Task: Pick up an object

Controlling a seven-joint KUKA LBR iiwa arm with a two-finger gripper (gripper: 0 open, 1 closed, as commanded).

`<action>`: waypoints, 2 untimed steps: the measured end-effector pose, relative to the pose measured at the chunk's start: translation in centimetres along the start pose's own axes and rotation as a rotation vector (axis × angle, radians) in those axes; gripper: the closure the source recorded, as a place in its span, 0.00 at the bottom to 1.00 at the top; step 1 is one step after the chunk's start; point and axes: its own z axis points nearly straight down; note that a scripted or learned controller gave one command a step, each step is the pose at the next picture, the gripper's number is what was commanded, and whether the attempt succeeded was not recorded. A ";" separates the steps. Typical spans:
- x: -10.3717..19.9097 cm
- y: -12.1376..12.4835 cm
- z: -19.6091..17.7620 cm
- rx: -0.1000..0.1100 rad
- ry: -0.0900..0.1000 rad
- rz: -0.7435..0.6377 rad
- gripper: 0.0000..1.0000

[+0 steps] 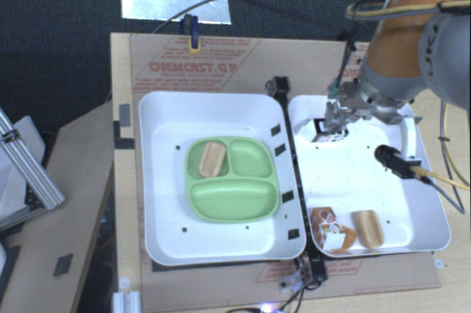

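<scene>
Gripper [333, 129] is hovering at right bin [430, 219] far end, holding nothing; finger state is reading unclear; pick is pending.

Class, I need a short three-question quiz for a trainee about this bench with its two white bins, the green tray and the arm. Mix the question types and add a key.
1. True or false: the green divided tray lies in the left bin.
2. Multiple choice: the tan bread-like piece on the tray rests in A) the long front compartment, B) the upper-left compartment, C) the upper-right compartment.
3. Short answer: which two items lie at the front edge of the right bin?

Key
1. True.
2. B.
3. A wrapped snack and a tan bread roll, side by side, well away from the end effector at the bin's back left.
</scene>
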 end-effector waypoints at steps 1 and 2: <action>5.4 -1.8 -1.2 0.000 0.001 -0.002 1.00; 11.3 -4.1 -0.9 0.001 0.001 -0.002 1.00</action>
